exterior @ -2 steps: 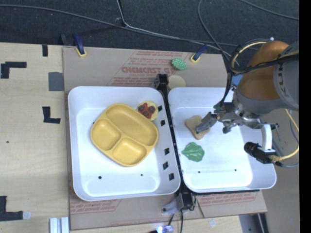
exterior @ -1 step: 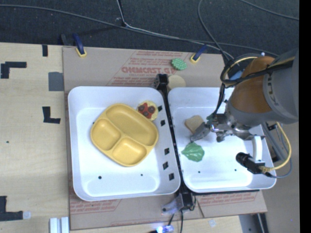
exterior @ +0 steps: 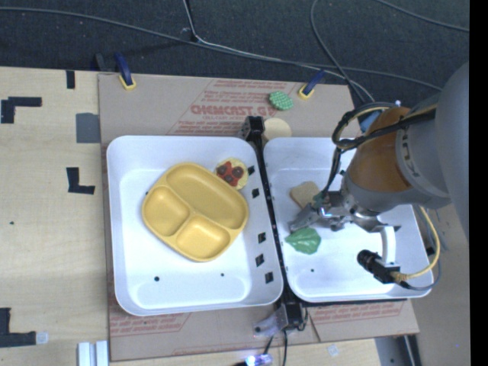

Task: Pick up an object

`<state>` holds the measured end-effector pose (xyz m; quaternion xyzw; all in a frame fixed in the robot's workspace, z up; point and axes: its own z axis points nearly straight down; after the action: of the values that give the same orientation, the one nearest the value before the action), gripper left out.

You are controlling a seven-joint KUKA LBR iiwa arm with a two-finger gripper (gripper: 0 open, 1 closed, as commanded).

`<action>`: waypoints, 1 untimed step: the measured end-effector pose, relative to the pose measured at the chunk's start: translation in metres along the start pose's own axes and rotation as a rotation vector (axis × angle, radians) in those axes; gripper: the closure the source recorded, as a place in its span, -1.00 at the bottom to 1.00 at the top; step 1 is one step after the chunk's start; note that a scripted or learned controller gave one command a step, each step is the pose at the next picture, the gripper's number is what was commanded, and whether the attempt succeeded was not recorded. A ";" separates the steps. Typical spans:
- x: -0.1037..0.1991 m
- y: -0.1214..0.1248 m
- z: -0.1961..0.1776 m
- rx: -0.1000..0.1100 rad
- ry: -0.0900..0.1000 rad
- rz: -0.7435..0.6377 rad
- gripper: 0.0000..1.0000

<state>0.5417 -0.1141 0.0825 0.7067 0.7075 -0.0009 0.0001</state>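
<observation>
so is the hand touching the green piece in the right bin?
Cannot tell. In the camera view the hand sits right at the top edge of the green piece in the right bin; neither gap nor contact shows plainly.

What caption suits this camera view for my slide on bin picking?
The arm's hand hovers in the right bin beside a green object and a tan piece; a yellow divided tray fills the left bin.

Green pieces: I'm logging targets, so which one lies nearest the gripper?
The plain green piece in the right bin, just below the gripper; the dotted green piece lies outside on cardboard.
</observation>
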 end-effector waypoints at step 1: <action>0.000 0.002 -0.014 -0.004 0.000 -0.001 1.00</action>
<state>0.5433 -0.1139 0.0962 0.7064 0.7078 0.0005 0.0013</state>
